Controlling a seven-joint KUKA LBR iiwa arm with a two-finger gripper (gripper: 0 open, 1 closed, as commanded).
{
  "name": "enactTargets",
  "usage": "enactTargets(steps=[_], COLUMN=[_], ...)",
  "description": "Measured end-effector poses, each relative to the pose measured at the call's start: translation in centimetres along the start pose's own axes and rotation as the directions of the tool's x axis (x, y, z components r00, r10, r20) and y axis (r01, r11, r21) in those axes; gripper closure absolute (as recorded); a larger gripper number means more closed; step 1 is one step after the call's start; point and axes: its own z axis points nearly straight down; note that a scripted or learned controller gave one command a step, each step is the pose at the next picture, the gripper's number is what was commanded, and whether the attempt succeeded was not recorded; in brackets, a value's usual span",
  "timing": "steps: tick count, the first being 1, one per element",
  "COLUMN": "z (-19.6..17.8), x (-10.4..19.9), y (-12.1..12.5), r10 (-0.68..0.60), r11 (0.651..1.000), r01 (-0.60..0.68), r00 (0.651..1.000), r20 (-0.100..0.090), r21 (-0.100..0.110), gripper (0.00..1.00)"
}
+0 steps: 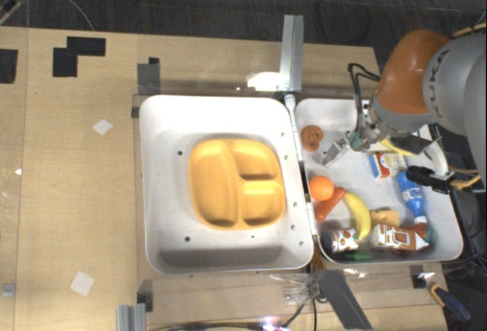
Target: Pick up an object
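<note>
The right bin (pixel 449 249) holds several objects: a brown ring-shaped piece (pixel 311 137), an orange (pixel 321 186), a red-orange carrot-like piece (pixel 329 205), a banana (pixel 359 214), a can (pixel 344 240), a printed carton (pixel 397 238), a blue bottle (pixel 411 196) and a small white-and-blue box (pixel 385 163). My gripper (pixel 340 148) hangs over the upper middle of this bin, just right of the brown ring and above the orange. It looks open, with nothing between its fingers.
A yellow divided plate (pixel 234 182) lies in the left bin (pixel 163 246). A metal post (pixel 292 55) stands behind the ridge between the bins. The arm's grey body and orange band (pixel 407 78) cover the right bin's far right corner.
</note>
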Motion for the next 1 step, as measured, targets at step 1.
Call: enactTargets(steps=[1], z=[0.13], x=[-1.32], y=[4.5], r10=[0.211], r11=[0.977], r01=[-0.211], r00=[0.977], r20=[-0.004], r21=[0.01], gripper=[0.0])
